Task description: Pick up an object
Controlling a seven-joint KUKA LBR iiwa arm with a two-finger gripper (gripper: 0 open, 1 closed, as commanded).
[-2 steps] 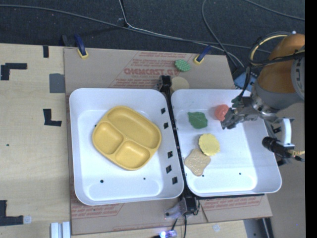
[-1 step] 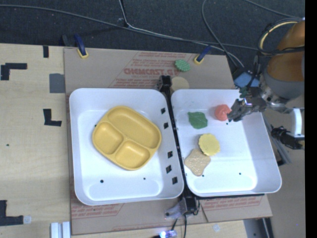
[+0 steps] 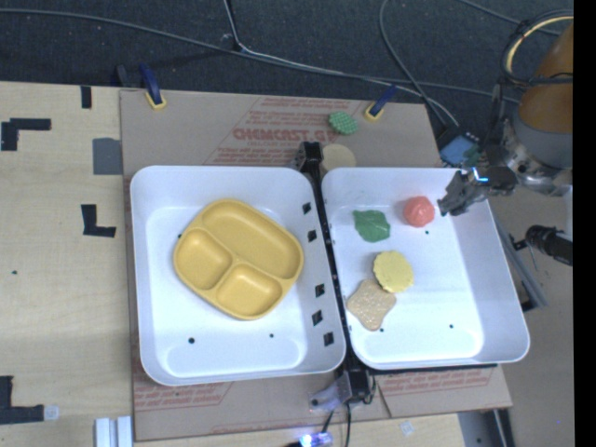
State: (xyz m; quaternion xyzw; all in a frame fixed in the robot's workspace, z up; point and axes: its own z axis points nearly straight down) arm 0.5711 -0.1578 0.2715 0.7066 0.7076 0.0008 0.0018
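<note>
While looking down on the bench, find the gripper (image 3: 458, 196) hanging over the upper right rim of the right bin (image 3: 494, 277), near a red ball (image 3: 419, 211) but apart from it. Cannot tell whether open or closed. Inside that same bin, note the red ball lying toward the far wall, a green lump (image 3: 372, 224) just left of it, a yellow round piece (image 3: 393, 271) nearer the middle, and a flat tan piece (image 3: 371, 304) just beside the yellow one at its lower left. In the left bin (image 3: 154, 277), see a yellow divided plate (image 3: 240, 257) lying at a slant across the floor. Beyond the bins, on the cardboard sheet (image 3: 214, 128), spot a small green ridged piece (image 3: 343, 121) and, just below it, a pale disc (image 3: 341, 155) by the bins' shared far corner. Along the sheet's far edge, count two blue clamps (image 3: 152, 89).
</note>
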